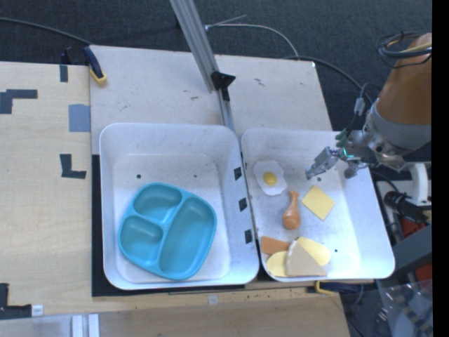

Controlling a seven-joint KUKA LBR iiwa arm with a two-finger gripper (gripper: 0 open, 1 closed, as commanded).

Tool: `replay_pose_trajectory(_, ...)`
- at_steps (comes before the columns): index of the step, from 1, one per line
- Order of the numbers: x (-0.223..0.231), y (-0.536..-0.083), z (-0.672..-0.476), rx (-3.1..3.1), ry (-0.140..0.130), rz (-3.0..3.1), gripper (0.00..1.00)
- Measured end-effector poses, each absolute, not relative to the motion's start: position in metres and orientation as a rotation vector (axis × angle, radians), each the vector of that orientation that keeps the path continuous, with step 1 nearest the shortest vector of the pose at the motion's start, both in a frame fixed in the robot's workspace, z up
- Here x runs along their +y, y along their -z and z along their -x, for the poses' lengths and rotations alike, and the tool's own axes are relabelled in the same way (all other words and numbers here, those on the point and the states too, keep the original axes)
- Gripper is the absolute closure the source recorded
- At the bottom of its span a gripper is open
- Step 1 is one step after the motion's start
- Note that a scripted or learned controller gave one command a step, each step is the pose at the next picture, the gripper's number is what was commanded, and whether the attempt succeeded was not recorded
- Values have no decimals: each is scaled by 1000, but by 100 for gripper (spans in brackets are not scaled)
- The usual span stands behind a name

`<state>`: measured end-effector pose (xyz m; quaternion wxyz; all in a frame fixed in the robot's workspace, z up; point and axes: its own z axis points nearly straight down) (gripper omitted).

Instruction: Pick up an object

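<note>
Hovering over the right bin [365,209] with nothing between its parted fingers, the gripper [321,165] sits just above the cheese [318,203], which lies flat and thin, so the tips may skid off it.

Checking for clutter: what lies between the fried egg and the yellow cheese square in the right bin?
Camera view: the orange drumstick sits slightly below that stretch between fried egg and cheese square; otherwise bare floor.

Glossy blue plastic divided tray [167,230], matt speckled white bins [172,135], pale wood-grain bench [38,181], ribbed metal rail [193,30].
</note>
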<state>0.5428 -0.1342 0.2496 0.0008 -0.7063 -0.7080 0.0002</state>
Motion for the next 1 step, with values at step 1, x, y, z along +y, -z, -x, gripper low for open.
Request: replay_pose_trajectory(1,-127,-239,-543,-2221,-4,2219,0)
